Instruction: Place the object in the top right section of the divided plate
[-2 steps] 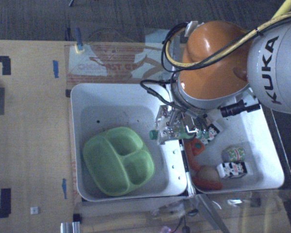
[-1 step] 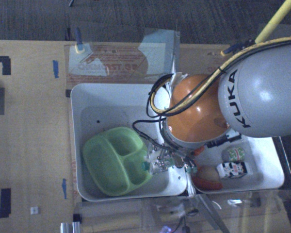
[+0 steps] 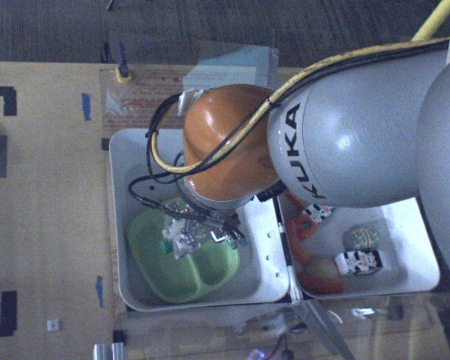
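Note:
A green divided plate (image 3: 165, 272) lies in the left white bin (image 3: 122, 201), toward its front. My gripper (image 3: 182, 236) hangs over the plate's upper middle, below the orange band (image 3: 221, 137) of the arm. The wrist and its cables hide much of the plate's far side. Something small and pale shows at the gripper's tip, but it is too cluttered to tell whether it is an object or part of the gripper. The plate's visible sections near the front hold nothing.
The right white bin (image 3: 416, 227) holds a black-and-white cow toy (image 3: 358, 262), a green-and-white round item (image 3: 362, 237), an orange-red piece (image 3: 301, 231) and a tan one (image 3: 324, 268). The grey arm covers the upper right. The wooden bench (image 3: 45, 223) stretches left.

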